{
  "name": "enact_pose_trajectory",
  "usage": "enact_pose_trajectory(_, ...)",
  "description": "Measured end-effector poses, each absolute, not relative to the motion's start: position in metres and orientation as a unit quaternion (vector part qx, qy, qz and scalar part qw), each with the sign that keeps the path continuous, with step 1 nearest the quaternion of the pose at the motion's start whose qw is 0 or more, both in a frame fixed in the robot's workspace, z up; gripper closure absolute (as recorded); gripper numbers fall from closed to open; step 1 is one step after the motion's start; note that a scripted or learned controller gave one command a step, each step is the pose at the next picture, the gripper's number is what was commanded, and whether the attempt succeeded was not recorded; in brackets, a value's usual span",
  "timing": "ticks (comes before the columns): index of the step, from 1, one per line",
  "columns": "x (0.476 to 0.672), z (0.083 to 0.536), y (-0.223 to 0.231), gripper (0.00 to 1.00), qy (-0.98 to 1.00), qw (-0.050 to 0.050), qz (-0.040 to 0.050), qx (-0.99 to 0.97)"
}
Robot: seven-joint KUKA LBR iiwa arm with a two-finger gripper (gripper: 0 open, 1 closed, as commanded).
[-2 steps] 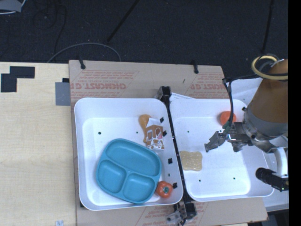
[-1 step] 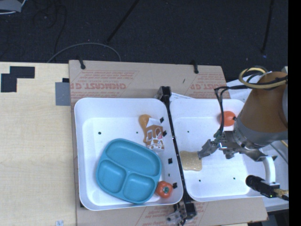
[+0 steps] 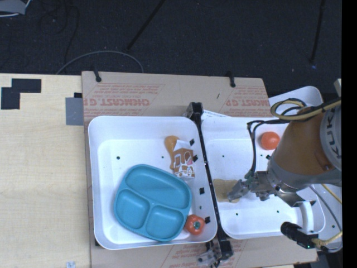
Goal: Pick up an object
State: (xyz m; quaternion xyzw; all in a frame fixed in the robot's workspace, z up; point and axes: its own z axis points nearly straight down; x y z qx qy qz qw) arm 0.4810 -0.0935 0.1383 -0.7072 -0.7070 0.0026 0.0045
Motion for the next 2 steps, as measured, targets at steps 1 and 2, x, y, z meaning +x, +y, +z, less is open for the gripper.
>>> enact_pose_trajectory(1, 0.480, 0.086, -0.093, 0.00, -0.707, 0.003, 0.0014, -0.707)
enact_pose_trajectory(2, 0.481, 0.099, -0.094, 1.00, -0.705, 0.001, 0.0005, -0.709)
